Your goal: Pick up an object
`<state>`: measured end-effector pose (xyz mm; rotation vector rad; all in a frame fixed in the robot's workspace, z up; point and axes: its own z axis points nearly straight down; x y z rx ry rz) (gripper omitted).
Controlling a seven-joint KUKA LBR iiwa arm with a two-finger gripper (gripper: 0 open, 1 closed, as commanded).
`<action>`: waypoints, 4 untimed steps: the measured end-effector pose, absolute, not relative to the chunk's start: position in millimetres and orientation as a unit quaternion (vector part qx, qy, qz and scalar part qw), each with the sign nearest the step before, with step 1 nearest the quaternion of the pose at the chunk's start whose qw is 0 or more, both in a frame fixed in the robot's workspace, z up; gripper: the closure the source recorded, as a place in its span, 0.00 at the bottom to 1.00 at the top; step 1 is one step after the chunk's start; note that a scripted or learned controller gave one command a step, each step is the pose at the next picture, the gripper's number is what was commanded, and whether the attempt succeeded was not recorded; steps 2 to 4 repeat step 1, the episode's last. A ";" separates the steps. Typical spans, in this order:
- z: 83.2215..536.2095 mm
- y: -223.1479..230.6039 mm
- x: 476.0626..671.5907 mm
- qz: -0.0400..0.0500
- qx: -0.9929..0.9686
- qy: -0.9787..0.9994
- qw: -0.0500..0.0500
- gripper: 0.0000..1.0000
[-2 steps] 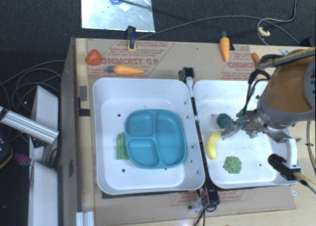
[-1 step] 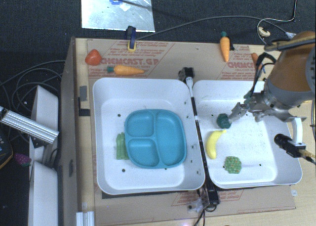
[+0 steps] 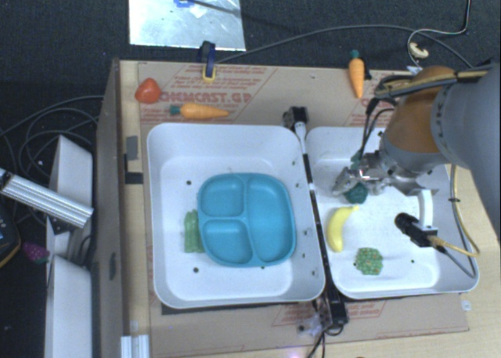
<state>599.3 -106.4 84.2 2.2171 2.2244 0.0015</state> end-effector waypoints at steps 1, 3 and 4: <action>94.8 -106.7 599.9 0.001 0.706 0.709 0.001 1.00; 94.8 -106.7 599.9 0.001 0.706 0.709 0.001 1.00; 94.8 -106.7 599.9 0.001 0.706 0.709 0.001 1.00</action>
